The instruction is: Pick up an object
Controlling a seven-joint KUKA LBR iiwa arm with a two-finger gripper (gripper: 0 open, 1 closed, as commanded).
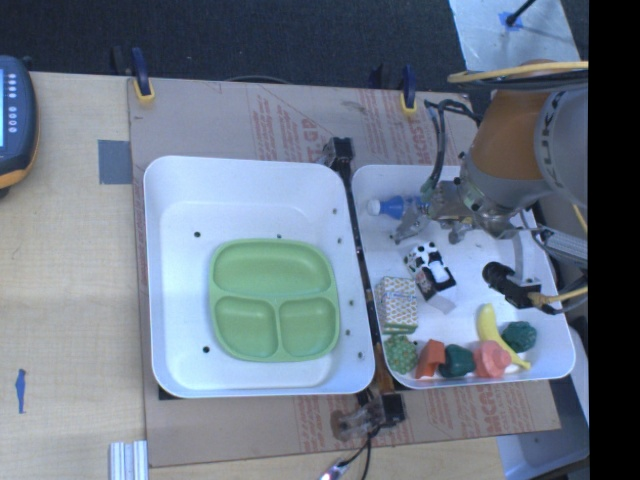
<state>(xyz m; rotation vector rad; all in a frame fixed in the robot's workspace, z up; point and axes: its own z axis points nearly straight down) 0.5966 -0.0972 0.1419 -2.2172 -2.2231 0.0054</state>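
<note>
My gripper (432, 230) hangs over the back half of the right bin (560, 363), its two grey fingers spread apart with nothing between them. Just in front of it lies a small black-and-white toy (428, 268). To its left, near the bin's back wall, is a blue and white bottle-shaped item (390, 206). A pale box with green print (398, 303) lies by the bin's left wall. Along the front wall sit a green knobbly piece (402, 353), an orange piece (432, 358), a dark green piece (458, 360), a pink piece (490, 360), a yellow banana (487, 324) and another dark green piece (519, 336).
The left bin (170, 268) holds a green divided plate (272, 300). The two bins' walls meet in a ridge (358, 268) just left of the gripper. A dark device (15, 118) rests on the bench at far left. Clamps (143, 83) hold the board's back edge.
</note>
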